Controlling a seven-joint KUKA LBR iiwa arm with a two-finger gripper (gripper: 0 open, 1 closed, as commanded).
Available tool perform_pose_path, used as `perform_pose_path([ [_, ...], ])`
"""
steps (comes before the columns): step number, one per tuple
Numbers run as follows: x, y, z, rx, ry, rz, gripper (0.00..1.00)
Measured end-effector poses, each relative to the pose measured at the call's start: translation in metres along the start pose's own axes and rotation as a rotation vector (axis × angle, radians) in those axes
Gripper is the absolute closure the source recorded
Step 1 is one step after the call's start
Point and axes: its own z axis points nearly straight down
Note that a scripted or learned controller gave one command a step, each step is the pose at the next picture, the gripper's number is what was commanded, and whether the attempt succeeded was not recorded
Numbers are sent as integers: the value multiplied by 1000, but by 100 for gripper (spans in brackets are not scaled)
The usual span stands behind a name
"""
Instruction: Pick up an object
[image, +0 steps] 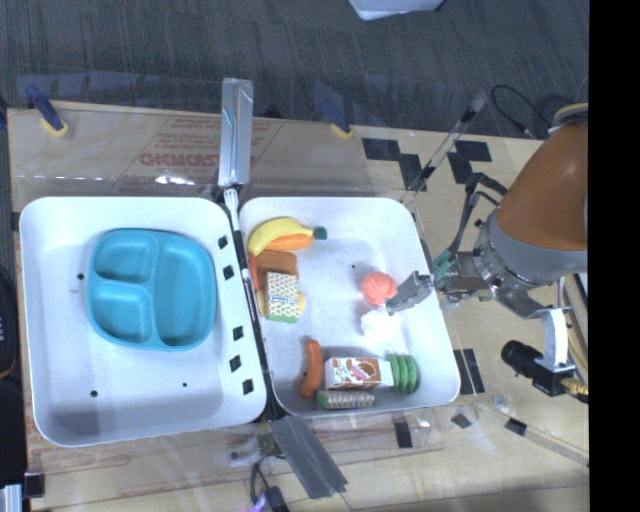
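My gripper (408, 294) hangs over the right side of the right bin (340, 225), reaching in from the right under the grey and orange arm (545, 205). Just left of it lies a pink round object (377, 287), and a small white object (377, 322) sits just below and to its left. I see nothing held in the gripper. A yellow banana (280, 234) lies at the bin's far left corner, with a brown slice (278, 266) and a yellow-green box (283, 299) below it.
Along the right bin's near edge lie an orange sausage (312, 367), a small carton (354, 372), a green ridged piece (402, 371) and a green cob (345, 400). The left bin (60, 400) holds a blue divided plate (153, 288). Cables and a clear panel stand by the bin's right wall.
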Motion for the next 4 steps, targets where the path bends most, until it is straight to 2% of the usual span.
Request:
perform_pose_path([
  [1,0,1,-10,2,0,-6,100],
  [2,0,1,-10,2,0,-6,0],
  [3,30,68,137,5,1,181,0],
  [4,55,3,177,0,2,133,0],
])
